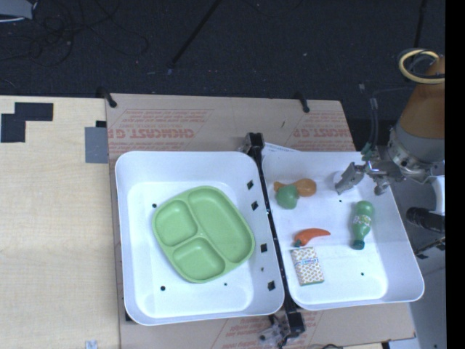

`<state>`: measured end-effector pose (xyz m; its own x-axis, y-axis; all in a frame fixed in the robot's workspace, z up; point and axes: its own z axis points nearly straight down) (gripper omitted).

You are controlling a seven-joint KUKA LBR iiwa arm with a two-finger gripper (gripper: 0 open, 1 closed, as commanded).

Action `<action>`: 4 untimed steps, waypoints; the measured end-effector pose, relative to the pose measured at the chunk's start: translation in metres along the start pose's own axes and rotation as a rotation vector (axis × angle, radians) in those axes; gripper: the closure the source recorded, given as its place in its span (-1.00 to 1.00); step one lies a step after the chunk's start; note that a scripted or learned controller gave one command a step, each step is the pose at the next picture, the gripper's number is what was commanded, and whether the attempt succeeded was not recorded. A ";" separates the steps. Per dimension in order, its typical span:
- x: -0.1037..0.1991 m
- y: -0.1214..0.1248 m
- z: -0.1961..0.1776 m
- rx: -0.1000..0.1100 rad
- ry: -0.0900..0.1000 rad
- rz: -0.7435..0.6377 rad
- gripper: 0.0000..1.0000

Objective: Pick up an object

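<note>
Bottle [362, 222], green with a dark cap at its lower end, lies in the right bin [403, 286], just below the pincer [362, 178] and apart from it. Far to the pincer's left, a pale wooden bench top [51, 238] runs to the frame's edge, with dark patches [29, 118] near its top. Next comes a cardboard sheet [196, 122] under both bins. The left bin [134, 297] holds a green three-part plate [203, 233], well left of the pincer and lower; bare white floor shows all round the plate, widest along the bin's near and left walls. A black divider with clips [265, 224] runs between the two bins.

In the right bin, left of the pincer and slightly lower, a green ball [287, 197] touches an orange piece [306, 187]. Below-left of the pincer lies an orange curved piece [312, 235], and just under that a small patterned box [308, 265]. Open floor lies between these and the bottle, and more across the bin's near right corner.

The pincer hangs over the bin's upper right part, near the far wall. Its two fingers [346, 179] stand spread apart, with nothing between them. Right of it, the grey wrist rises to the orange band [425, 111]. Behind the bench, dark carpet [218, 35] with loose cables fills the room.
</note>
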<state>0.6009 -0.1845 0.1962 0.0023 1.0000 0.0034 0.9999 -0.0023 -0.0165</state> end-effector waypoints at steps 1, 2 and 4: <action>0.000 0.003 -0.009 -0.014 -0.002 -0.002 -1.00; 0.005 0.000 0.054 -0.009 -0.002 -0.003 -1.00; 0.006 0.001 0.095 -0.013 -0.001 -0.001 1.00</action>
<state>0.6005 -0.1782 0.1016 0.0011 1.0000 0.0022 1.0000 -0.0010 -0.0039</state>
